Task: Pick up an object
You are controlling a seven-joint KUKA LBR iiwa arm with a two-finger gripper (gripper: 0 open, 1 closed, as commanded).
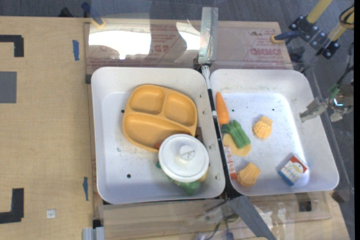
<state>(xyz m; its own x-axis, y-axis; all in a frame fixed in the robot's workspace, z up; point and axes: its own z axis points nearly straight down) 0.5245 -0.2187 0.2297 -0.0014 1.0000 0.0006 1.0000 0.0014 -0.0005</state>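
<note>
The right bin [292, 93] holds several small toys. An orange carrot [221, 108] lies by its left wall. Just below it is a green vegetable piece [238, 133] resting on a pale yellow slice [243, 148]. A yellow corn piece [262, 127] sits near the bin's middle and an orange-yellow one [248, 174] lies toward the front. A small white, blue and red carton [292, 170] is in the front right corner. In the left bin [107, 121], an orange divided plate [160, 116] lies with a white lidded cup [183, 158] overlapping its front edge.
A metal bracket [322, 108] pokes over the right bin's right rim. A yellow pole with a black clamp [315, 34] stands at the back right. A dark divider [214, 121] separates the bins. Clear plastic sheeting [146, 42] lies behind them, and a brown board [39, 121] lies to the left.
</note>
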